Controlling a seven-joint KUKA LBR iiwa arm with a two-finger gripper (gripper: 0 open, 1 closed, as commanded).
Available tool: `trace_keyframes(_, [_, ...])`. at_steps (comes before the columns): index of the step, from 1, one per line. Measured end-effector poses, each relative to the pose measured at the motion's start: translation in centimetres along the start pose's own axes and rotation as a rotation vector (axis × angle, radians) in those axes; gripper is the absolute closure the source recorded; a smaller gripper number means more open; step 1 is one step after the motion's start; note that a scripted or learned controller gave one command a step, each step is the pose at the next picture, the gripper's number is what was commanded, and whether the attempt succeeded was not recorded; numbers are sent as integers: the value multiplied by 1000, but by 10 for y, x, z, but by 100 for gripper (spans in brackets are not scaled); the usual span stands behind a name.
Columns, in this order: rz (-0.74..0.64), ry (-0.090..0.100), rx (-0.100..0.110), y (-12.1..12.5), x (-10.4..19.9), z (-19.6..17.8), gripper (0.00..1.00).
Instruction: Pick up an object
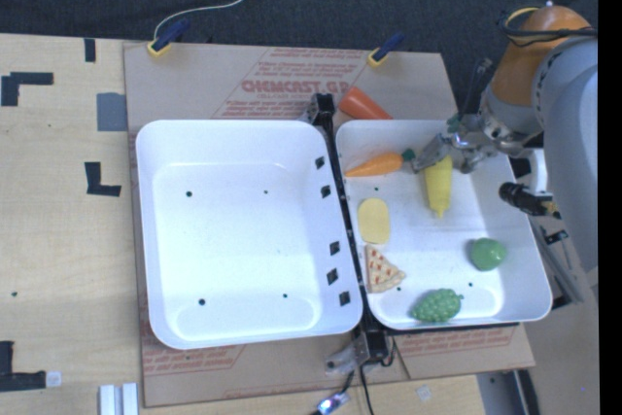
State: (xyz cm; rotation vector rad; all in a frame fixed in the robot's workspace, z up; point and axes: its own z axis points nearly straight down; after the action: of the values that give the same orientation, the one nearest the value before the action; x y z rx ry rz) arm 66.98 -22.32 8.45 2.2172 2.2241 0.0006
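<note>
The gripper (439, 151) sits right at the top end of the corn (438, 186). Its long axis runs away below the fingers; their spread I cannot tell.

orange carrot (374, 165), yellow corn (438, 187)

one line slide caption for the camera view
Gripper poised over a yellow bottle in the right bin, among toy foods.

arm (573, 102) cut off at right edge, jaws' state unclear
</note>
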Motion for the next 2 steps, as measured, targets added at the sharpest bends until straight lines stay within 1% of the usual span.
trace_keyframes(1, [-2,-4,-4,1,1,-12,100])
trace_keyframes(2, [-1,1,3,-32,63,-60,100])
